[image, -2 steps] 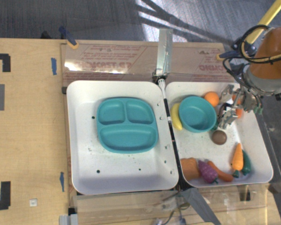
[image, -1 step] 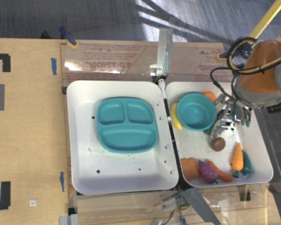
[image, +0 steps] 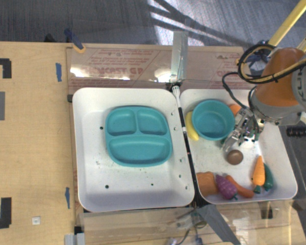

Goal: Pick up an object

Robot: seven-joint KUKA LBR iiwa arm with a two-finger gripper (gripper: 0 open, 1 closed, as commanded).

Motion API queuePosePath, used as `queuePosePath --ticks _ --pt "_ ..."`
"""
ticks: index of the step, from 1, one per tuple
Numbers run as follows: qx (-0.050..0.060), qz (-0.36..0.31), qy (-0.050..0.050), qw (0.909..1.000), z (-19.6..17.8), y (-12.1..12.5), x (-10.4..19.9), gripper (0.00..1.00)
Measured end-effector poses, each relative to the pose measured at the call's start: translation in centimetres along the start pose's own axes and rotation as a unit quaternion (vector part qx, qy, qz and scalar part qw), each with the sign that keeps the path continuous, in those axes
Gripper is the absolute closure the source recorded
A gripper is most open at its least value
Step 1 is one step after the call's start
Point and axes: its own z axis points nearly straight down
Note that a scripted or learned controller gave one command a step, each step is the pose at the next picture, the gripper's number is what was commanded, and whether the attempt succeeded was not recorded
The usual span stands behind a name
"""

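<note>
Arm: the grey arm with its orange band reaches in from the right and hangs over the right bin.
Hand: the hand points down and to the left inside the right bin, just right of the teal bowl and just above the brown round object; whether its fingers stand wide or narrow, I cannot tell, and nothing shows between them.
Right bin: the right bin is shallow and white and bears the toy foods and the bowl.
Teal bowl: the teal bowl sits upright in the bin's upper left part.
Yellow piece: a yellow piece lies between the bowl and the bin's left wall, touching the bowl.
Brown round object: a brown round object rests on the bin floor just below the fingertips; contact cannot be judged.
Carrot: a carrot with a green top lies near the right wall, well below the hand.
Purple item: a purple item lies along the front wall beside an orange lump.
Left bin: the left bin holds a teal divided plate lying flat at its middle.
Table: the table is tan board with blue tape marks.
</note>
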Motion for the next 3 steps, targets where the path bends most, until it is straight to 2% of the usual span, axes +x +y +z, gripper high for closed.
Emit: queuePosePath --ticks 1,2,3 --pt "0.003 0.112 0.0 0.9937 -1.1 1.1 2.0 0.0" --pt "0.004 0.415 0.022 0.9095 0.4 1.7 3.4 0.0" --pt "0.031 0.469 0.04 0.8819 -5.2 1.5 -1.4 0.0"
